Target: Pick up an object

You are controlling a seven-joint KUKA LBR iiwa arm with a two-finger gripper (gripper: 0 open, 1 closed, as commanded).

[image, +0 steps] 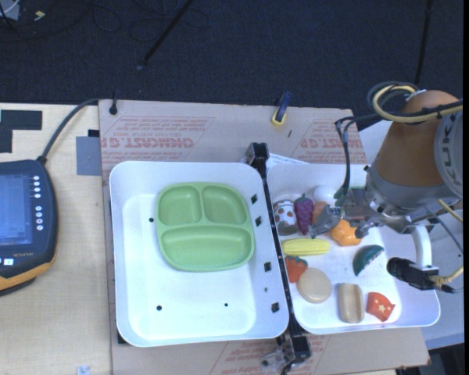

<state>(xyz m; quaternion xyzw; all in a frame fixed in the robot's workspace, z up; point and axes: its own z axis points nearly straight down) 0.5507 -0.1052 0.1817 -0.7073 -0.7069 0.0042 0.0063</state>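
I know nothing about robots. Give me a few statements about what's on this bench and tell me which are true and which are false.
1. The green divided plate lies in the left bin. True.
2. The toy foods are piled in the left bin. False: they are in the right bin.
3. The yellow corn cob lies near the divider between the two bins. True.
4. The gripper hangs over the green plate. False: it is over the right bin, near the orange piece and the purple grapes.
5. A handheld screen pendant rests on the bench, left of the bins. True.
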